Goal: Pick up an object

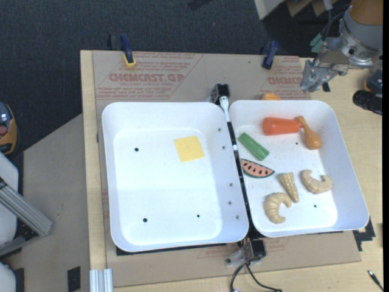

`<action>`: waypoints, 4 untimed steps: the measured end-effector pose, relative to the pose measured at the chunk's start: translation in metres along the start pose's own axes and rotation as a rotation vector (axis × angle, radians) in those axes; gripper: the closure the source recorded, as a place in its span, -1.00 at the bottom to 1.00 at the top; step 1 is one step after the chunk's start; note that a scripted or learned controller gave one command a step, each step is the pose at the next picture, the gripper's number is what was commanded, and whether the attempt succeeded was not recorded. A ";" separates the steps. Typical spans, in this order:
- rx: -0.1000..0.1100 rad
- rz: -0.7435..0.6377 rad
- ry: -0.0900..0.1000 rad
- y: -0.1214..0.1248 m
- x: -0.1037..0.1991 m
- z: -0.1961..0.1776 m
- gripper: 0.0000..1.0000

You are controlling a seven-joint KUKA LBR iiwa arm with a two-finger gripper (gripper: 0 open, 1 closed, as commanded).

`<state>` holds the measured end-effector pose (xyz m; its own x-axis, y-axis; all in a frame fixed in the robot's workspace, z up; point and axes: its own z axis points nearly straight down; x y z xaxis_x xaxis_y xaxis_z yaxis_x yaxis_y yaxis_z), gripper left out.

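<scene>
A brown board [182,72] printed with red lettering lay over the bench, on dark carpet, and carried two shallow white bins side by side. Beyond the far rim of the right bin [349,181] the gripper [315,81] hung above the board, apart from everything; whether it stood open or closed I could not tell, and nothing showed in its grasp.

Nearest to it, inside the right bin, lay an orange carrot [281,125] with a tan drumstick [309,132] touching its end. Further in were a green piece [253,145], a watermelon slice [256,169], a small corn cob [289,186], and two croissants [277,207]. A small orange object [270,96] sat just outside the bin's far edge. The left bin [115,163] held one yellow square [189,148].

Nothing had been picked yet. The likely troubles: a descent onto the carrot could catch the drumstick too and knock both aside; the round carrot might roll off; and the bin wall could foul a descent made too close to the rim.
</scene>
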<state>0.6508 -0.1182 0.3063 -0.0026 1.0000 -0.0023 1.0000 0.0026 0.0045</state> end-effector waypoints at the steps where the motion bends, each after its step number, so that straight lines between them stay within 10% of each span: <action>1: -0.018 0.004 -0.004 -0.053 -0.021 -0.242 1.00; 2: 0.001 0.009 -0.003 -0.025 -0.105 -0.228 1.00; 4: -0.001 0.001 -0.001 0.017 -0.106 -0.229 1.00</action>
<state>0.6669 -0.2234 0.5356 -0.0011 1.0000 -0.0036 1.0000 0.0011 0.0053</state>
